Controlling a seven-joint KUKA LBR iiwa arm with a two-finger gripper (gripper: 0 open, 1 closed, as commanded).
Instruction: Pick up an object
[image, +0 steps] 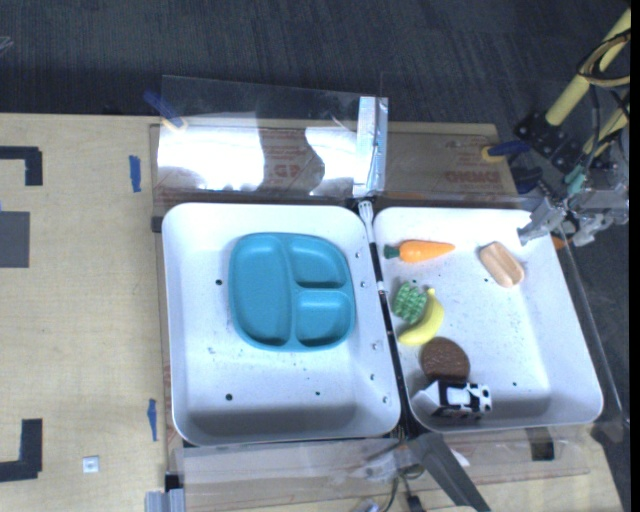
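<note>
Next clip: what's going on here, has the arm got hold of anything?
Nothing is held that I can see. The tool hangs over the far right edge of the right bin, close to the hot dog. The carrot, broccoli, banana, brown cookie and black-and-white toy all lie loose in that bin. The left bin holds a blue divided plate.

Two white bins sit side by side: the left bin and the right bin. One blue divided tray lies in the left. The right holds six small items: one carrot, one hot dog, one banana, one green broccoli-like piece, one brown cookie, and one black-and-white toy.
</note>
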